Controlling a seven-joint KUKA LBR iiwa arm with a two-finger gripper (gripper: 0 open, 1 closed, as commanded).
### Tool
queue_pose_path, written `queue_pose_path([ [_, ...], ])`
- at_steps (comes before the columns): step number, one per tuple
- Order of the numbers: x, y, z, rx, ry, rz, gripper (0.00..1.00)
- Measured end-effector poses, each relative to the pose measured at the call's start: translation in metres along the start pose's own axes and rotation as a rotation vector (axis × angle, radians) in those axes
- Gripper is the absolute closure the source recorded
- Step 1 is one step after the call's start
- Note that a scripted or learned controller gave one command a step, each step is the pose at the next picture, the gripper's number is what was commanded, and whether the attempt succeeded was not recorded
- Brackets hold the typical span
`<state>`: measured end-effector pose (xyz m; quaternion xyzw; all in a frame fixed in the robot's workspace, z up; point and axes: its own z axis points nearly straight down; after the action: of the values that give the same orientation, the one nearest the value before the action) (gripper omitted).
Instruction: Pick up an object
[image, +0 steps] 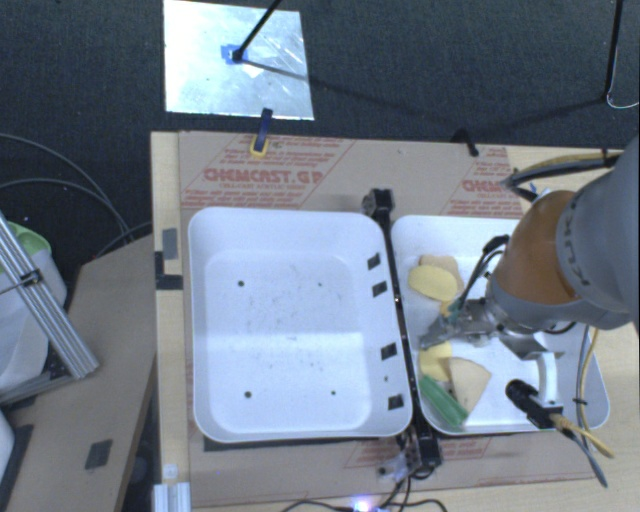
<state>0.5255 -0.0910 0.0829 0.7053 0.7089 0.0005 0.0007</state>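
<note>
White bins (290, 225), yellow pieces (437, 280), a green piece (443, 403), orange-banded grey arm (590, 250).

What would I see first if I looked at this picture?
Probably the big grey arm with its orange band, reaching in from the right over the right bin. Its gripper hangs low among yellow and tan lumps and a green thing on that bin's left side. Next you would see the left bin, wide and white.

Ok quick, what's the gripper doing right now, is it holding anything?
Gripper: low in the right bin among the yellow pieces; grip state cannot be told.
</note>
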Motion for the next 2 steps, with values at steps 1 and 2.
queue_pose_path([
  [1,0.005,-0.040,-0.001,0.002,0.001,0.005,0.00],
  [2,0.005,-0.037,-0.013,-0.004,0.002,0.002,1.00],
])
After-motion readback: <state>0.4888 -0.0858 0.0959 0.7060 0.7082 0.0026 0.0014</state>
